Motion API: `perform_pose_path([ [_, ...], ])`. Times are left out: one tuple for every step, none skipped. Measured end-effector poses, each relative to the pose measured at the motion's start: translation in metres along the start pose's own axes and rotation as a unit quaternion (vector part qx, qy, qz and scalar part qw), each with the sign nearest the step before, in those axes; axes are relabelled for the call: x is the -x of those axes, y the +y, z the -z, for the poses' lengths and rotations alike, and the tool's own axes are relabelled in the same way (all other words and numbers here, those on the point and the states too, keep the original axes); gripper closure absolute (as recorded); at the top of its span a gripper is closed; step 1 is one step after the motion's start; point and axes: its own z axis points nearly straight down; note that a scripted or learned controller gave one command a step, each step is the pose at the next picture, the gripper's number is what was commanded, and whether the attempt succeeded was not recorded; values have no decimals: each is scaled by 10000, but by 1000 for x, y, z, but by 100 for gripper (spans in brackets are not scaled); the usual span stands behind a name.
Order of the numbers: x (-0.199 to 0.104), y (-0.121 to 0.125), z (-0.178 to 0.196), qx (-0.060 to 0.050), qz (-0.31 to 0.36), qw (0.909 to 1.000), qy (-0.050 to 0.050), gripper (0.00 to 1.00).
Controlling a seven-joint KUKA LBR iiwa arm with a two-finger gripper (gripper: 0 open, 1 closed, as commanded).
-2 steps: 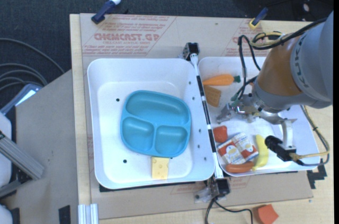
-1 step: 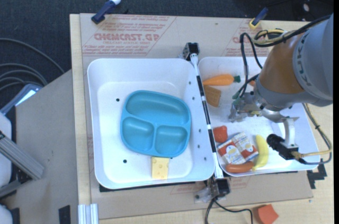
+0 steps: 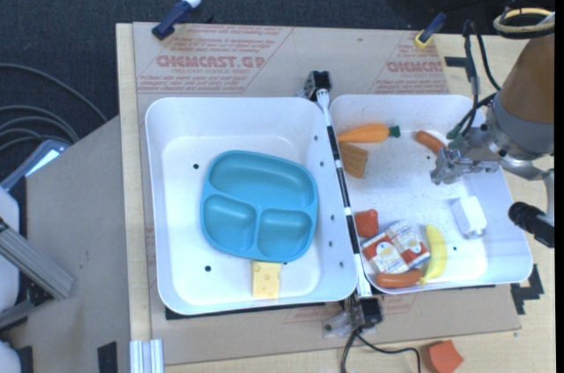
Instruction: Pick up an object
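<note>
The arm [image 3: 529, 98] is reaching in from the right over the right bin [image 3: 388, 111], and its gripper [image 3: 458, 164] is hanging low above the bin's upper right part. Whether the fingers are wide or narrow cannot be told from this angle, and nothing is showing between them.

Just to the left of the gripper an orange-red sausage [image 3: 429, 140] is lying near the bin's back wall, and further left a carrot [image 3: 364, 133] is lying on its side with its green tip pointing right. A brown slice [image 3: 353, 160] is sitting just below the carrot, close to the divider between the bins. A small white block [image 3: 468, 216] is lying below the gripper, apart from it.

At the near edge of the right bin several things are crowding together: a red piece [image 3: 366, 222], a carton [image 3: 397, 250], a banana [image 3: 436, 252] touching the carton's right side, and a second sausage [image 3: 398, 278] lying just under the carton.

In the left bin [image 3: 167, 186] a blue tray [image 3: 258, 205] with three compartments is lying flat, and a yellow cheese block [image 3: 266, 279] is sitting just below it, touching its near rim.

Both bins are resting on a surface [image 3: 220, 63] covered with printed cardboard.
</note>
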Motion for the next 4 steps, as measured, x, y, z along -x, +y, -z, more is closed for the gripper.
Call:
perform_pose_path([
  [0, 0, 0, -5, 2, 10000, 2, 0],
  [12, 16, -113, -5, -2, 10000, 4, 0],
  [12, 16, -103, -1, 0, 10000, 2, 100],
  [36, 3, 22, 2, 1, 10000, -1, 100],
])
